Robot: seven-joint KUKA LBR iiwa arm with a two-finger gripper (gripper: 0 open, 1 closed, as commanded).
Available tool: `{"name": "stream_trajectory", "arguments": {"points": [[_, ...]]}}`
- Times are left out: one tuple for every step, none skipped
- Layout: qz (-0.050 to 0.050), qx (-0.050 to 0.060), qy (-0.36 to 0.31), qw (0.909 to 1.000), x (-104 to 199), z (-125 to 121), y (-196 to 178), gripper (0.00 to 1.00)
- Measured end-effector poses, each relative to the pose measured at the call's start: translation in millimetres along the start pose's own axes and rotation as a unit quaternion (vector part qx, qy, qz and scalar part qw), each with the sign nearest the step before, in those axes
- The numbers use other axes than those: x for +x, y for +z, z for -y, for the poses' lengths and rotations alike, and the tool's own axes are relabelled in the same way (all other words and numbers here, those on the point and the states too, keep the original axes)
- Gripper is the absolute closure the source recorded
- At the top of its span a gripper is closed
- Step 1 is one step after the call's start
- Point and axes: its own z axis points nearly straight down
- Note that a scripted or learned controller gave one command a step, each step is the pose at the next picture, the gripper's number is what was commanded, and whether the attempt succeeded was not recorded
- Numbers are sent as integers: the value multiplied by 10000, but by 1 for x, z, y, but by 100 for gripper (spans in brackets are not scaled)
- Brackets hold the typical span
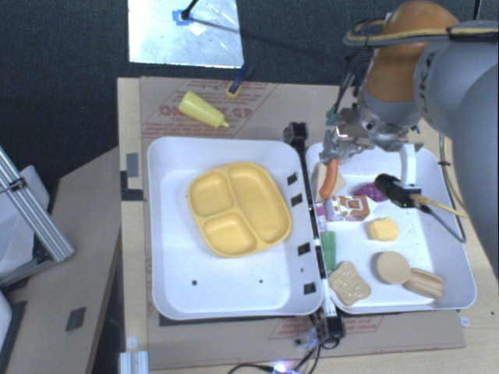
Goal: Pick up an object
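Note:
My gripper [337,148] hangs over the far left corner of the right bin [456,275]. Directly under it lies a hot dog [328,181], an orange sausage in a pale bun, its upper end reaching the gripper's tip. Whether the two touch I cannot tell. Beside the hot dog lie a purple item [366,191] and a small brown and white carton [348,206]. Nearer the front are a yellow cheese cube [382,229], a green stick [329,249], a slice of toast [349,283], a round bun [391,267] and a bread roll [423,284].
The left bin [171,275] holds a yellow compartment tray [238,207]. A yellow mustard bottle [201,108] lies on the cardboard behind the bins. A shiny square sheet [185,22] sits further back. The grey arm [456,68] crosses the upper right.

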Motion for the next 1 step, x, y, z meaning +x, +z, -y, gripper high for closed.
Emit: {"name": "stream_trajectory", "arguments": {"points": [[4,0,9,10000,-4,-3,3,100]]}}
